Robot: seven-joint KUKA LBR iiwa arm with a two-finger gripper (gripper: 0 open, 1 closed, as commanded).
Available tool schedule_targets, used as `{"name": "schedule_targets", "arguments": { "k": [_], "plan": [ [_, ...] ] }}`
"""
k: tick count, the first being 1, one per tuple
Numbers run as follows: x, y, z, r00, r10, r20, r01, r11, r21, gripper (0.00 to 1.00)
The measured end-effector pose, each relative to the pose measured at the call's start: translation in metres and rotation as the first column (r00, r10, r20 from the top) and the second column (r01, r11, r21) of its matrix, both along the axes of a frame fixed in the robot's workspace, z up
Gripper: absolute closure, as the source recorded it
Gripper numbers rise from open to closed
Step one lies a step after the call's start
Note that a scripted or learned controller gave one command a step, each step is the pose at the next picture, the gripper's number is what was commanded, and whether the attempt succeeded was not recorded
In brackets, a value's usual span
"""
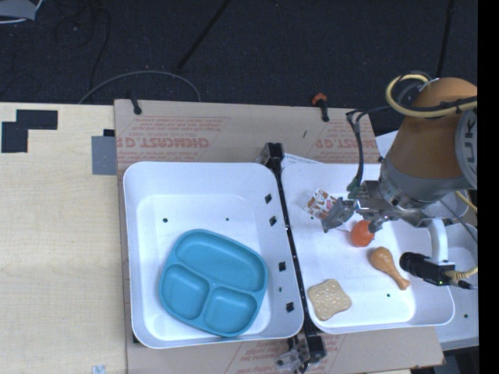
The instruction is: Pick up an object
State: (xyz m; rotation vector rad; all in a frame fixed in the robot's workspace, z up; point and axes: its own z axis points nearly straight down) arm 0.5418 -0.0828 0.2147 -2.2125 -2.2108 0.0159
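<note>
My gripper (341, 214) hangs low over the right bin (437, 314), near its back left part. A small red-and-white patterned packet (318, 202) lies just left of the gripper, touching or nearly touching it. A red-orange ball (361, 234) sits right beside the gripper, on its near right side. Closer to the front lie a tan drumstick (387, 265) and a slice of toast (328, 298). Nothing shows between the jaws, and the wrist hides how they stand.
The left bin (148, 201) holds a blue divided plate (212, 281). A black divider (282, 232) runs between the two bins. The arm's grey and orange body (430, 142) covers the right bin's back right corner.
</note>
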Motion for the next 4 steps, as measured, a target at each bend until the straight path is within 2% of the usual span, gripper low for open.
{"name": "schedule_targets", "arguments": {
  "k": [1, 2, 3, 4],
  "plan": [
    [0.003, 0.0, 0.006, 1.0, 0.001, 0.012, -0.001, 1.0, -0.001, 0.0],
    [0.005, -0.007, -0.042, 1.0, 0.001, 0.009, -0.001, 1.0, -0.001, 0.0],
    [0.005, -0.003, -0.105, 1.0, 0.001, 0.007, -0.001, 1.0, 0.0, 0.0],
    [0.005, -0.002, -0.129, 1.0, 0.0, 0.011, 0.0, 1.0, -0.001, 0.0]
  ]
}}
